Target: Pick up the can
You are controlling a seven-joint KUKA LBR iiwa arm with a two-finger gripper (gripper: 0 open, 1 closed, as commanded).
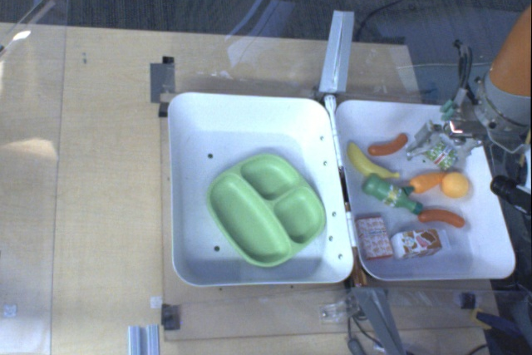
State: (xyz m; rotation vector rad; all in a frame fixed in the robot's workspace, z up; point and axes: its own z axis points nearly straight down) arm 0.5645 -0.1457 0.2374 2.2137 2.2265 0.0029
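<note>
A small red-and-white labelled object that looks like the can [372, 235] lies at the front left of the right bin [490, 262]. My gripper [438, 145] hangs over the back right part of that bin, well behind and to the right of the can. It is close above the carrot [426, 182] and beside the orange ball [455, 185]. Something small, green and white, shows at its tip, too small to make out.
The right bin also holds a banana [366, 161], a sausage [388, 146], a green bottle [391, 194], a second sausage [441, 218] and a brown-and-white carton [416, 243] beside the can. A green divided plate [266, 208] lies in the left bin [191, 179].
</note>
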